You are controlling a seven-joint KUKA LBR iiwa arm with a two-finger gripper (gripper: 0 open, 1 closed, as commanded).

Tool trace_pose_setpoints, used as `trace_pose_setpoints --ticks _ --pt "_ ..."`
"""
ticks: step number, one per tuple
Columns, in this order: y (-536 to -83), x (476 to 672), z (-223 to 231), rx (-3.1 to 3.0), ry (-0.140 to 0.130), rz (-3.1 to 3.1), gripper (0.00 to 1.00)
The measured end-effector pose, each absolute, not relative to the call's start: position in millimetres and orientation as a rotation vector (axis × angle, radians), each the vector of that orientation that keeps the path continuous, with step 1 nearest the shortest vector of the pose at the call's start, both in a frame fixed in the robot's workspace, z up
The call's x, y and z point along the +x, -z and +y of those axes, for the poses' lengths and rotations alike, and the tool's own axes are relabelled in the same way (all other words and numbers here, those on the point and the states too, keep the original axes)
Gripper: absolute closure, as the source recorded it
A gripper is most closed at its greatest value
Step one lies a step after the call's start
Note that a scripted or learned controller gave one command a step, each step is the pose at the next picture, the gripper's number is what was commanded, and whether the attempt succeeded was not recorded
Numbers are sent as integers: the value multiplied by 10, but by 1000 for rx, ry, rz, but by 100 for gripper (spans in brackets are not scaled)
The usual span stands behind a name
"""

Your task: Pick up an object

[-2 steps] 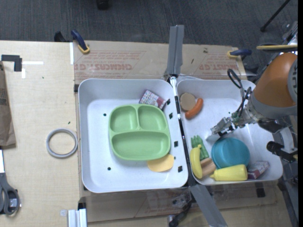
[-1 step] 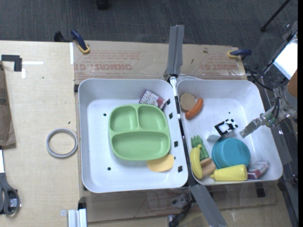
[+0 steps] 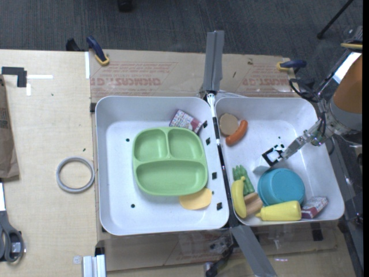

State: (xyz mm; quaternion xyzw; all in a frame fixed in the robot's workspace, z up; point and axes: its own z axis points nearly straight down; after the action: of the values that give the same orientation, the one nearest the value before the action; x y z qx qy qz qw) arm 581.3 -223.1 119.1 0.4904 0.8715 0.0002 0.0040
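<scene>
Camera view: our gripper (image 3: 273, 154), fingers apart and empty, hangs beside the blue bowl (image 3: 281, 187); descending, we risk clipping its rim.

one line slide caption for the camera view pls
Gripper hovers in the right bin just above the blue bowl.

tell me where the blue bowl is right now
The blue bowl sits in the right bin, toward its near edge, just above the yellow cylinder and right of the banana, with the tool above it.
</scene>
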Motion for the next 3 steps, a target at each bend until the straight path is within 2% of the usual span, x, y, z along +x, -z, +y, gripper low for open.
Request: trace_pose_setpoints --ticks 1,2,3 --pt "-1190 6255 -1643 1730 -8 2608 0" --pt "-1161 6598 -1045 1683 -1 2648 0" --pt "-955 5912 -1024 2053 -7 2369 0"
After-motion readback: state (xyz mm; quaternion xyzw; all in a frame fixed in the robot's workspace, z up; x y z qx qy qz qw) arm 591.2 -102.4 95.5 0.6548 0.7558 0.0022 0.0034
